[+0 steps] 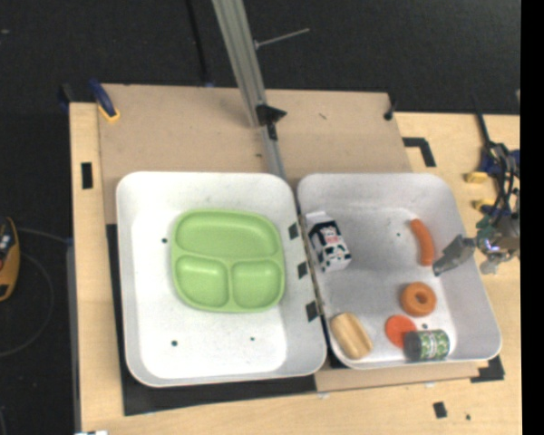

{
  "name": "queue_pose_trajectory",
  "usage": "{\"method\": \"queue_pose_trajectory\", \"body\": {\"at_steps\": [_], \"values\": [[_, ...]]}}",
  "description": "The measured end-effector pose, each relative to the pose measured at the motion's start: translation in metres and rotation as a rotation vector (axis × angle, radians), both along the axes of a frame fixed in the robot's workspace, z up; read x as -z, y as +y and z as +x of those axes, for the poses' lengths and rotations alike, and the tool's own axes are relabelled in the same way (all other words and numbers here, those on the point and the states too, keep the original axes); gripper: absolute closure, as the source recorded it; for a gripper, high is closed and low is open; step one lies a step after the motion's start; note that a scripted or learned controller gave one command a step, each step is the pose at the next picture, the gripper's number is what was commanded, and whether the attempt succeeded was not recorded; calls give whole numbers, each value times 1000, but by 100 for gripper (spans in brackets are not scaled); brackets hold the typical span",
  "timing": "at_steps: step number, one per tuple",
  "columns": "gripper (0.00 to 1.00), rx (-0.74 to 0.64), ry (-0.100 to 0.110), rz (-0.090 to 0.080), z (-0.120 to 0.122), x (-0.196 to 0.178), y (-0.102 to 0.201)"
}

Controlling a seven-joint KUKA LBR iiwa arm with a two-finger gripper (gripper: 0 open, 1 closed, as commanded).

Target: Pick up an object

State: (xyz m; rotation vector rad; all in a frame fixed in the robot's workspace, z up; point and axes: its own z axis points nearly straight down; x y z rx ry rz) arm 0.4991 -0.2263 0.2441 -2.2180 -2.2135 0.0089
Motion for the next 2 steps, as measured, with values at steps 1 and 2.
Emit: {"method": "queue_pose_trajectory", "body": {"at_steps": [1,2], "values": [[0,-3,-9,-2,1,-5,1],[0,-2,-9,-3,-6,41,1]]}}
